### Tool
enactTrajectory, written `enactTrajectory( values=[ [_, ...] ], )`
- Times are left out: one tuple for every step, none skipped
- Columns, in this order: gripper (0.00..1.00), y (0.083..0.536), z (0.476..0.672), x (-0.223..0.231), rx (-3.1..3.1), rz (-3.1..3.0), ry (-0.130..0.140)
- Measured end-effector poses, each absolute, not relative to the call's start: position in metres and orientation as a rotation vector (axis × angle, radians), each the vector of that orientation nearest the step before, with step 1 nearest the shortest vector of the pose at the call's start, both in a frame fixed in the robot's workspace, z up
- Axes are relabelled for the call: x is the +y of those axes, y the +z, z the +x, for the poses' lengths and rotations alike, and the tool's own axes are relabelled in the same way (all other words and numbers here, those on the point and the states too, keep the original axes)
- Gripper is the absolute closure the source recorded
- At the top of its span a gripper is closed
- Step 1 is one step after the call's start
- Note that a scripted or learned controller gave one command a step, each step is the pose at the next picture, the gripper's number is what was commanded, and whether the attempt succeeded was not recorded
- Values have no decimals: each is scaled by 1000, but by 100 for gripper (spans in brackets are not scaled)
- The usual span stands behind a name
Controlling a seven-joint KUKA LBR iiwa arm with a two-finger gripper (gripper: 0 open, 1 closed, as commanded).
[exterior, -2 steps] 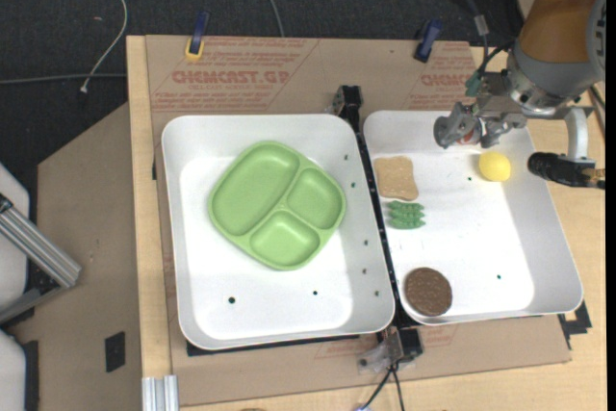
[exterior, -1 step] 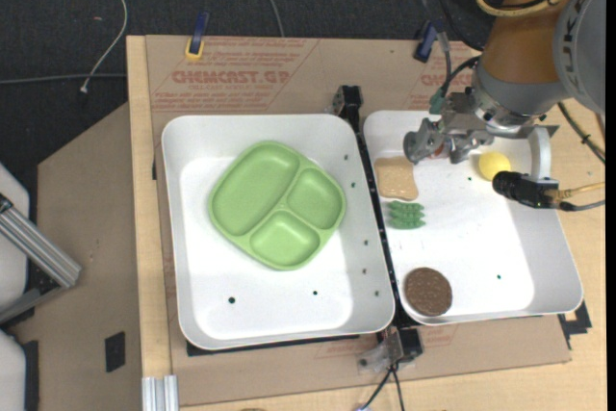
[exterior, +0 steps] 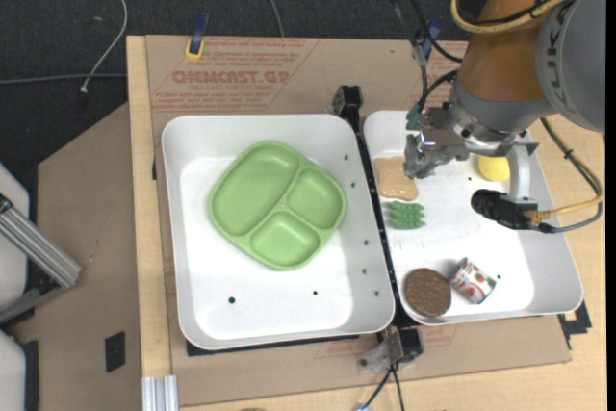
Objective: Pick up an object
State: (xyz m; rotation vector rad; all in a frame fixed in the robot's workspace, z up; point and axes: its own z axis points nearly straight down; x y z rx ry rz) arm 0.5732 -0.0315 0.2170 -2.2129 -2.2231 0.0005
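Reaching in from the right, the grey arm with its orange band is seen hanging over the right bin, and the tool is held low near that bin's upper left corner, just above a tan, flat object that lies against the bin's left wall. Whether anything is gripped cannot be told, since the tool's tip is too dark and too small to be read. Just below the tan object a small green, leafy toy vegetable is laid on the white floor. A yellow object is partly hidden behind the arm's wrist, toward the bin's upper right. Near the bin's front edge a round brown disc is placed, and just to its right a small red-and-white can is tipped on its side. The left bin is occupied by a green, three-compartment divided plate, set at a slant near the middle. Both bins are carried side by side on a cardboard sheet spread over the counter.
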Motion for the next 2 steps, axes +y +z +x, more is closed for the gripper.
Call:
enactTrajectory(
  values=[
    [100,211,548,20,-2223,-2212,2],
    [100,211,535,67,-2223,-2211,1]
  ],
)
